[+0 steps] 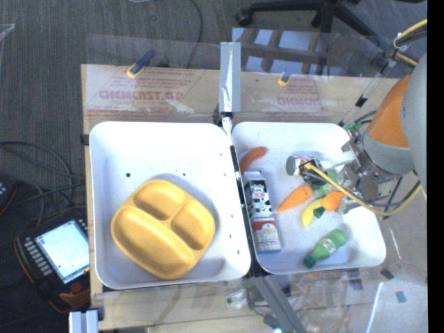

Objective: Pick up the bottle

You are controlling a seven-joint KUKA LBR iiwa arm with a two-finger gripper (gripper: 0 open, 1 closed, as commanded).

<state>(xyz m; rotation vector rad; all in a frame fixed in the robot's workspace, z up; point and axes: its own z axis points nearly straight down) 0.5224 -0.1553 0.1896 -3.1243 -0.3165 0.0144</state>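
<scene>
The bottle (pixel 325 247) is a small green one, smooth and glossy like plastic, lying on its side near the front edge of the right bin (pixel 368 252), its darker cap end toward the bin's middle front and its rounded body angled up toward the right. Nothing rests on it, and it lies apart from the other things. Just above it are a yellow, banana-like piece (pixel 310 214) and two orange carrot shapes, one (pixel 295 198) pointing left and another (pixel 333 200) close beside the yellow piece. To the bottle's left a flat rectangular carton (pixel 261 216) with red and white print and a black-and-white pattern lies lengthwise along the bin's left wall, and behind it sits an orange-red sausage shape (pixel 252 157). Near the back a small cylindrical can (pixel 300 165) lies on its side. The pincer (pixel 350 175) hangs over the right part of this bin, above the carrot cluster and well behind the bottle; cables and dark metal parts crowd it, so whether its fingers are apart or closed cannot be told, and nothing can be seen held in it. The grey arm (pixel 409 127) with its orange band comes in from the right. The left bin (pixel 111 151), white and shallow with rounded corners, holds a large yellow compartment tray (pixel 163 227) of smooth moulded plastic. Both bins sit on a desk (pixel 159 92) of pale board under clear sheeting.
</scene>
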